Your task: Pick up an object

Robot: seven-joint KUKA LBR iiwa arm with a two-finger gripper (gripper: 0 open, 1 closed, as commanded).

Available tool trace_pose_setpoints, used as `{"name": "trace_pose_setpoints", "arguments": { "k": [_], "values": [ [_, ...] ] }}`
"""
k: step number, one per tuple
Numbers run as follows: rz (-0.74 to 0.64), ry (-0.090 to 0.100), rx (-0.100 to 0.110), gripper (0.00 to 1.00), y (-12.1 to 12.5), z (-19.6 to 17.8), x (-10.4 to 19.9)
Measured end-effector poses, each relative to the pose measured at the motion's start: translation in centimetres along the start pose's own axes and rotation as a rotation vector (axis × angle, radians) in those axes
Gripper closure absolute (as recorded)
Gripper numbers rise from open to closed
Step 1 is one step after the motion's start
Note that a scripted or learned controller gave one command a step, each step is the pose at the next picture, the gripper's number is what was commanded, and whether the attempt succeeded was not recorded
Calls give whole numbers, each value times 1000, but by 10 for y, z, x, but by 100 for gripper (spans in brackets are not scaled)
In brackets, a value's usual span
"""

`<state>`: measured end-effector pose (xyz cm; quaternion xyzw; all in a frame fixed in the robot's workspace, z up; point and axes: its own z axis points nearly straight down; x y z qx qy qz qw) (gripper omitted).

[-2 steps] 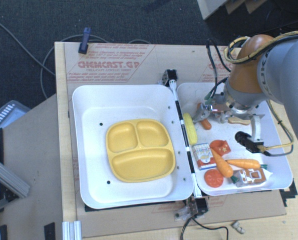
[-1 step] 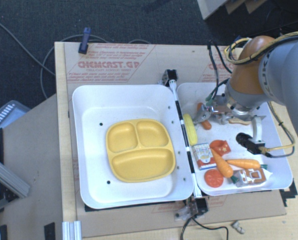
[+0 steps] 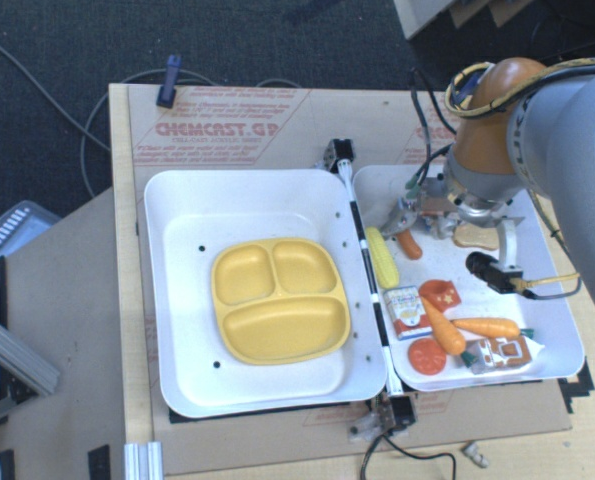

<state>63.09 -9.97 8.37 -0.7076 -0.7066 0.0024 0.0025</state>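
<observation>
Early in the pick, by the look of it; nothing lifted yet. Two white bins side by side on the bench (image 3: 227,133). Left bin (image 3: 177,268) carrying a yellow divided tray (image 3: 280,299) at its middle. Right bin (image 3: 562,343) carrying the toy food: a yellow corn cob (image 3: 381,257) along the 9 o'clock wall, a small reddish sausage (image 3: 409,245) just beside it at about 11 o'clock, a small picture card (image 3: 405,308) below the corn, a red tomato slice (image 3: 440,294) near the centre, two carrots (image 3: 443,328) crossing toward 5 o'clock, a second red slice (image 3: 427,358) at 6 o'clock, and a printed packet (image 3: 499,352) at 5 o'clock.

Arm reaching in from 3 o'clock, wrist low over the 12 o'clock part of the right bin. Tool (image 3: 424,211) down close to the bin floor, just above the sausage and near the top end of the corn. Cannot tell whether open or closed: tips too small and cluttered by cables and fittings. No item visibly between them, so no hold to claim.

Likely target, judging by position: the sausage or the corn end, both lying flat in the bin. Done: the approach and descent. Left: closing on something, confirming the grip, raising it clear.
</observation>
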Motion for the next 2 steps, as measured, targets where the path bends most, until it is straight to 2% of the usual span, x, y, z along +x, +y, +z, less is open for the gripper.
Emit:
{"name": "trace_pose_setpoints", "arguments": {
  "k": [1,2],
  "values": [
    [-1,-1,-3,100,1,-10,0],
    [-2,1,-5,100,-77,-101,38]
  ]
}}
